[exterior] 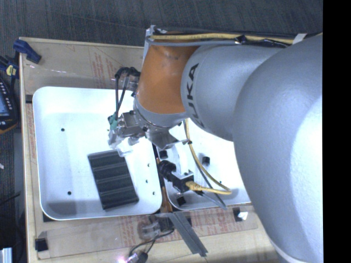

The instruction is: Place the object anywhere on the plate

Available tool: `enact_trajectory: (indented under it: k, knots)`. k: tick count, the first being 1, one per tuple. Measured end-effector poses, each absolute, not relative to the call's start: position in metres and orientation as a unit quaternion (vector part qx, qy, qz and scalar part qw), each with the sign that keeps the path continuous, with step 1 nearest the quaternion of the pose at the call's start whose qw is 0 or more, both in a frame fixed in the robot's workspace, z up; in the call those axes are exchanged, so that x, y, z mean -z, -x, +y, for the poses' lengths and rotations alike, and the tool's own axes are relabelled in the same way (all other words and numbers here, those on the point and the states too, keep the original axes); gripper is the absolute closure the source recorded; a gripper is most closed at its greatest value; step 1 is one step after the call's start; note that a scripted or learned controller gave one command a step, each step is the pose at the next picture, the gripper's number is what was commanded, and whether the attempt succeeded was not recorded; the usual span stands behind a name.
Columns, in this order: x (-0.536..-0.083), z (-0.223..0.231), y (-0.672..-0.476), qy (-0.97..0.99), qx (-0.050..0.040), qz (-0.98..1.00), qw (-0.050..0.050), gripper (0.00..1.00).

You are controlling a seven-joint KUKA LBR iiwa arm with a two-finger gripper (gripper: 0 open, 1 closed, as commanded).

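Gripper (122, 131) sits low over the left bin (55, 108), near its right wall, just above the upper end of the dark object. Cannot tell how the hand is set; the wrist body and cabling hide it. Nothing is seen held.

Object (112, 179): a flat, dark ribbed rectangular slab, lying on the left bin's floor in the lower right part. Long axis runs from upper left to lower right, tilted slightly off the bin's walls; ribs cross its short way. Upper end lies just beside the gripper, contact uncertain.

Arm (230, 92) enters from the right, orange band above the wrist, covering most of the right bin (181, 204).
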State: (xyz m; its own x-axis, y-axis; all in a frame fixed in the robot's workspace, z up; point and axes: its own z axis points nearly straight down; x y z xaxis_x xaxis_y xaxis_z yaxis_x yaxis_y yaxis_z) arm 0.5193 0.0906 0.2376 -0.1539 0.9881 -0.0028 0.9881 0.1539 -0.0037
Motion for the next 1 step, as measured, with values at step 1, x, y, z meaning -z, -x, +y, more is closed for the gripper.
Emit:
enact_trajectory:
  k: [1]
  knots:
    - [-0.1592,0.1393,-0.4748,0.728,-0.0039,-0.686,0.002,1.00]
